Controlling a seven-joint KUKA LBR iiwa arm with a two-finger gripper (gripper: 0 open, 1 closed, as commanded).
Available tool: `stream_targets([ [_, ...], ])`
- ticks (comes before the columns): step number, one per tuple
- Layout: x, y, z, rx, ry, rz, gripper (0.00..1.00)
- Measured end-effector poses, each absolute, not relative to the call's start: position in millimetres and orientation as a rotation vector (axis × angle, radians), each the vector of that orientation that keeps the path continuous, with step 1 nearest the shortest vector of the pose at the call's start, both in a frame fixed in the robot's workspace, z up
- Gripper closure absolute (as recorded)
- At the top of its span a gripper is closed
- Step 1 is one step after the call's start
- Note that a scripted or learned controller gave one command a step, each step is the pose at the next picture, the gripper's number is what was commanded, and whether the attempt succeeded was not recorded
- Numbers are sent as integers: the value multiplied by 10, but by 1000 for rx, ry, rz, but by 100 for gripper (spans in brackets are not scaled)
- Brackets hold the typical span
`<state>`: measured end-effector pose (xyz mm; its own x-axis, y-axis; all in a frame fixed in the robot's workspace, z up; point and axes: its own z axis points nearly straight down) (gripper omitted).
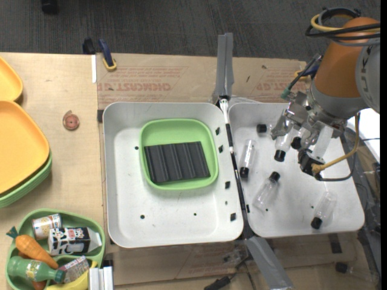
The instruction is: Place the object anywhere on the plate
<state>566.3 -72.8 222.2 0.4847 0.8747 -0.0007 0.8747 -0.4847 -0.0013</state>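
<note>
Whether the jaws are spread cannot be told; clear bottles (266, 193) lie in the right bin (344, 222), a dark slab (176, 162) on the green plate (151, 135).

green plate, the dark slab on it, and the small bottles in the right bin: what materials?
Green plate: likely molded plastic, smooth with a soft sheen and rounded rim.
Dark slab: matte dark grey with parallel ridges; looks like rubber or foam, hard to tell which.
Small bottles: clear, see-through bodies with black caps, probably plastic, possibly glass.
</note>
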Motion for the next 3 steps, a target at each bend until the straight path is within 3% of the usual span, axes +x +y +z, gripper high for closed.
stream_targets([
  [1, 5473, -466, 1900, -2602, -1756, 7, 100],
  [2, 5836, 186, 1922, -2476, -1932, 7, 100],
  [3, 5837, 182, 1925, -2477, -1931, 6, 0],
])
